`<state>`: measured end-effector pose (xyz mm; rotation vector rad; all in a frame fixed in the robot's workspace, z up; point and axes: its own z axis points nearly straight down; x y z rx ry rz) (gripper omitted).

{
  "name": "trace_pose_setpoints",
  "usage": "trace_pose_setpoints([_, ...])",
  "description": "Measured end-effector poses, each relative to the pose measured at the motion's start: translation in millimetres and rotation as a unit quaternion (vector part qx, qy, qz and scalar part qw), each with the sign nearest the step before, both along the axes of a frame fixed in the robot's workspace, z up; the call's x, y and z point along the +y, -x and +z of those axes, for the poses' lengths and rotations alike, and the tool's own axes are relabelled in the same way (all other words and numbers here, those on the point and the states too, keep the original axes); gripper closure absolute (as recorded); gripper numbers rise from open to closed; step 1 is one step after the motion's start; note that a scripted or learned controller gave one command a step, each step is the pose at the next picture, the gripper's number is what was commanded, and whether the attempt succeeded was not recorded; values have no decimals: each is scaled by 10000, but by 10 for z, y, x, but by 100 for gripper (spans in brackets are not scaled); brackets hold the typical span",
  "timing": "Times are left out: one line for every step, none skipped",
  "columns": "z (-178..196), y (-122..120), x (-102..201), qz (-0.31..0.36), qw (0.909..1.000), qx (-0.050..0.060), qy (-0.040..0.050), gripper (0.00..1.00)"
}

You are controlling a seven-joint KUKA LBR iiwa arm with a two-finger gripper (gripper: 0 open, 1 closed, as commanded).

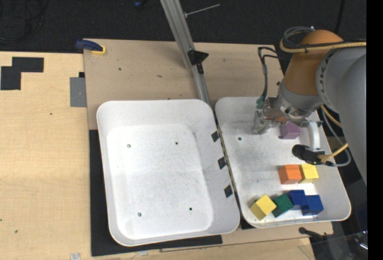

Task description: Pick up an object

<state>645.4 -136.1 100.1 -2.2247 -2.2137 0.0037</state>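
My gripper (pixel 261 124) hung low over the upper part of the right bin (pixel 251 160), and I could not tell its state from that slant. Nothing showed in its grasp, so I judged the pick not yet made: I was at the reach. The purple block (pixel 291 130) lay just beside me, to the right, partly under my wrist. The rest sat well apart toward the near edge: the orange block (pixel 291 174) touching a yellow one (pixel 310 171), then another yellow (pixel 262 206), a green (pixel 283 203) and two blue (pixel 306 201) huddled together. My next move called for shifting over the purple block, centering on it, then descending.
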Motion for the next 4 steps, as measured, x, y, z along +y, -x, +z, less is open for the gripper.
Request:
trace_pose_setpoints([635, -38, 5, 24, 10000, -43, 7, 100])
trace_pose_setpoints([1067, -57, 15, 26, 10000, -37, 6, 100])
trace_pose_setpoints([1580, -50, 107, 34, 10000, -39, 5, 100])
trace_pose_setpoints([1618, 39, 676, 46, 10000, -5, -9, 100])
